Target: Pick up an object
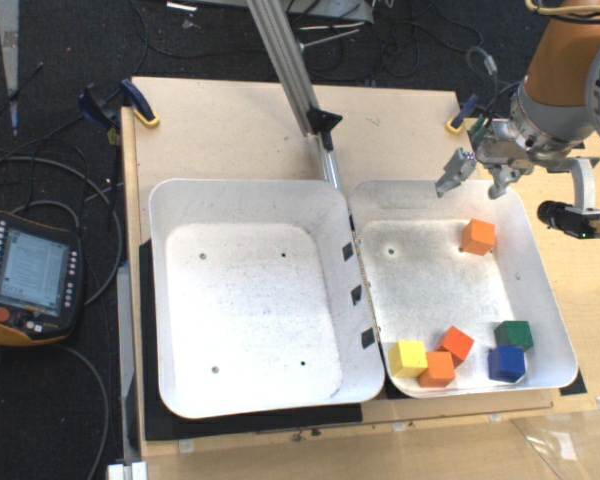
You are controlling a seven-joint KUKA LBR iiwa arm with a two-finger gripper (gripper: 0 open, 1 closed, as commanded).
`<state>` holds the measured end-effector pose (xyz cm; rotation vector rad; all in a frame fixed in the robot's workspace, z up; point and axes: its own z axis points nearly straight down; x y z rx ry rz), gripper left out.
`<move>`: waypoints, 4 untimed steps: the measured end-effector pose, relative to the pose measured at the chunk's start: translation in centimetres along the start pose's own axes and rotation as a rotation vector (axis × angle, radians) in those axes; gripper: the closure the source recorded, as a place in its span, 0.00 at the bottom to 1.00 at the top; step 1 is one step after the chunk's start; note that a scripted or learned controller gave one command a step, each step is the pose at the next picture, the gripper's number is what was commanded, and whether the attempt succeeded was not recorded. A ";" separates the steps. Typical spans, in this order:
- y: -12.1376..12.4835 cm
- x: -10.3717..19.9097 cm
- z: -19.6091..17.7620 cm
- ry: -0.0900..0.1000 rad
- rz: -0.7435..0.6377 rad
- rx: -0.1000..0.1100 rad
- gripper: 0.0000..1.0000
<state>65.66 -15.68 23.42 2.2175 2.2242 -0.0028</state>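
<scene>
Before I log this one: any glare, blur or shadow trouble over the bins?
Camera view: even, soft lighting, no harsh glare on the right bin; the blocks throw faint shadows, as under the orange block; the gripper looks slightly soft, the blocks crisp; bench edges bow slightly, hinting at mild lens distortion.

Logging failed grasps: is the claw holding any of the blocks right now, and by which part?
Nothing is held. The claw is open above the right bin's far edge, apart from the nearest orange block.

- orange cube (478, 236) alone, right bin (540, 268), 1 o'clock
- 5 o'clock cluster: yellow cube (411, 357), 2 orange blocks (446, 356), green cube (515, 334), blue cube (506, 364)
</scene>
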 end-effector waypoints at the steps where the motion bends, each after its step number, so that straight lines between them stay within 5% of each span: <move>1: -0.3 -5.8 -2.4 -0.002 0.008 -0.005 0.00; 2: 0.4 -6.5 10.6 0.000 0.003 -0.007 0.00; 3: -1.5 -2.7 13.5 -0.006 -0.001 -0.009 0.00; 4: -1.2 -2.5 4.6 -0.001 0.000 -0.010 0.00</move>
